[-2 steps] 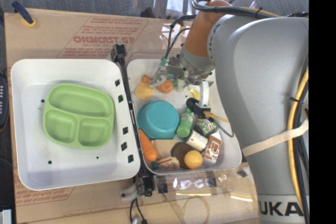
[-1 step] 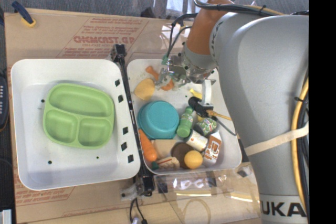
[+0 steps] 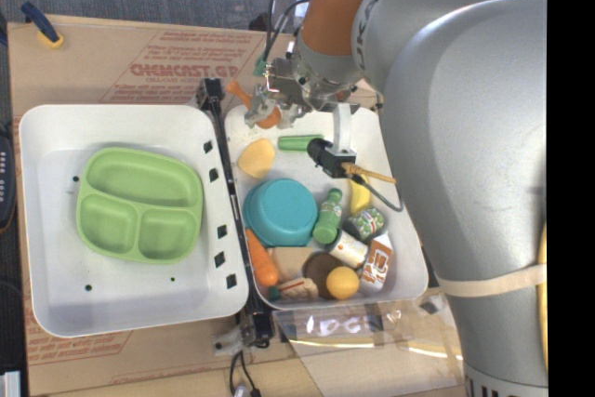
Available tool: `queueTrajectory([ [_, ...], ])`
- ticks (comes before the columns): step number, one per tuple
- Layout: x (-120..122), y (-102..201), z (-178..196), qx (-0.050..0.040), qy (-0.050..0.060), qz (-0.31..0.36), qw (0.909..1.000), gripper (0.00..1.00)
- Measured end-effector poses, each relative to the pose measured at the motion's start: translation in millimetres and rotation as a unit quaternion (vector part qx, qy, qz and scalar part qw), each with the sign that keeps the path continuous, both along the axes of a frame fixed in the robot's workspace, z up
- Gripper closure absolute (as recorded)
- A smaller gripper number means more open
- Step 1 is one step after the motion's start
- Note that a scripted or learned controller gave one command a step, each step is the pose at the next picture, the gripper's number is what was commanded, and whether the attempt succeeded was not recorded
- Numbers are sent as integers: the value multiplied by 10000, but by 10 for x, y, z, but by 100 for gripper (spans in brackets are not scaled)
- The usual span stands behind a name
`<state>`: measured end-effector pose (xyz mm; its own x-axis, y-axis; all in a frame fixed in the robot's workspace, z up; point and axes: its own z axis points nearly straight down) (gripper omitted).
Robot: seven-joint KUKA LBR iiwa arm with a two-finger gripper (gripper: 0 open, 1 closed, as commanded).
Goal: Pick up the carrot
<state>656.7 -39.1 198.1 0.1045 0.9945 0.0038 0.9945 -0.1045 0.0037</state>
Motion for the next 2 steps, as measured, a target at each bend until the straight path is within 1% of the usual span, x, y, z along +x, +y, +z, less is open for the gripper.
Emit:
queueTrajectory([
  [1, -4, 770, 224, -16, 54, -383, 9993, 100],
  [2, -7, 1442, 962, -27, 50, -1397, 9902, 100],
])
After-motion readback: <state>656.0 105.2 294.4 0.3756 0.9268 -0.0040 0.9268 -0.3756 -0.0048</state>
